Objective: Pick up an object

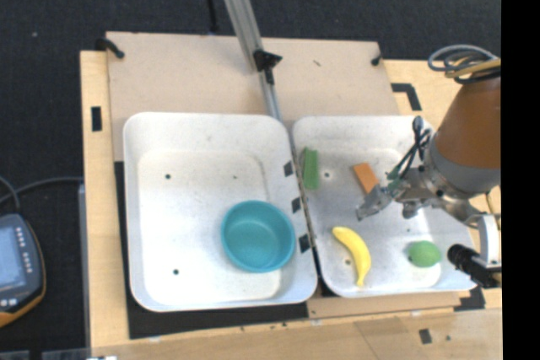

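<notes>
My gripper [372, 205] hangs low over the middle of the right bin [337, 135], reaching in from the right. Just above and left of its tip lies a small orange block [364, 176]. A yellow banana [353, 253] rests below the gripper near the bin's front. A green round object [423, 253] sits at the front right, under my arm's wrist. A flat green piece [310, 168] lies along the bin's left wall. Nothing shows between the fingers.
The left bin [160, 147] holds a teal bowl [257, 234] at its front right. A slanted metal rail [240, 8] runs from the top down to the gap between the bins. A handheld controller [17, 265] lies at the far left.
</notes>
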`<state>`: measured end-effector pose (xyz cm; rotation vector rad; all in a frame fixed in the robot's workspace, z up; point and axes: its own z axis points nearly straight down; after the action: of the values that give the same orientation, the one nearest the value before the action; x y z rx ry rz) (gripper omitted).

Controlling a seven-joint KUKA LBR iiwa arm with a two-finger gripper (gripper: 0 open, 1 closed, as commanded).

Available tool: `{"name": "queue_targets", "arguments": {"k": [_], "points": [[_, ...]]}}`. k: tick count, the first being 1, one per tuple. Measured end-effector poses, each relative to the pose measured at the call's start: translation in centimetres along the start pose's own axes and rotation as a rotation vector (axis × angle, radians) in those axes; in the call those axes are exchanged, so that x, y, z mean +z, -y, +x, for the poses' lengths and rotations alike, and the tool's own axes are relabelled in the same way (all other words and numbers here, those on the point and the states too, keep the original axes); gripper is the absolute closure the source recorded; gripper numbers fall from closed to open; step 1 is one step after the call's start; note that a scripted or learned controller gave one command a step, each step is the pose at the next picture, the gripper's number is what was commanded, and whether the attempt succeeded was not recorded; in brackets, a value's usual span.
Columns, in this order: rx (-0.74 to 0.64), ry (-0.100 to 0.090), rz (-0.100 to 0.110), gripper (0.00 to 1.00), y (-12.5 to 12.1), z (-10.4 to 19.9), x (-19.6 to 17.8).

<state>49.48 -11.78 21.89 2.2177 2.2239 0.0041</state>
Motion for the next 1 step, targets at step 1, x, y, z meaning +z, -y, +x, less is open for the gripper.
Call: {"name": "queue_targets", "arguments": {"k": [1], "points": [[0.003,0.000,0.000,0.00,0.00,-0.02,0.00]]}}
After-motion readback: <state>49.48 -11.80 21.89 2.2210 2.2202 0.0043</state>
